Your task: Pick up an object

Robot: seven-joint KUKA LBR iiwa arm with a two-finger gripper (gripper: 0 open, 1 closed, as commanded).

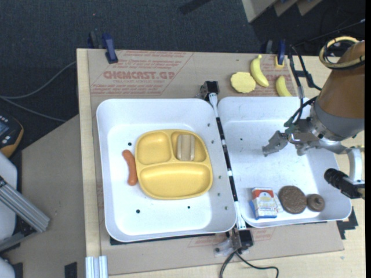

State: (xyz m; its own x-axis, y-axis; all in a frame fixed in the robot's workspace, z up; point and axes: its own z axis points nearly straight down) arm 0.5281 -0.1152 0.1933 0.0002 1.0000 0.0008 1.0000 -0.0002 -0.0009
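Hovering over the right bin, the claw is pointing toward that bin's left wall, its dark fingers spreading slightly apart with nothing between them. It is hanging above bare white floor in the bin's upper middle, clear of every object.

Candidate objects are sitting along the right bin's near edge: a small red, white and blue carton at the near left corner, a dark brown round cookie just beside it, and a smaller brown round piece next to that, toward the near right corner. All three are lying well apart from the claw.

Behind the claw, the grey arm with its orange band is reaching in from the right edge of the desk.

Occupying the left bin is a yellow divided tray, sitting near the bin's centre, with a pale beige piece lying in its upper right compartment. An orange-red sausage is lying on the bin floor just beside the tray's left side.

At the desk's far edge, beyond the right bin, a yellow round piece is lying next to two bananas.
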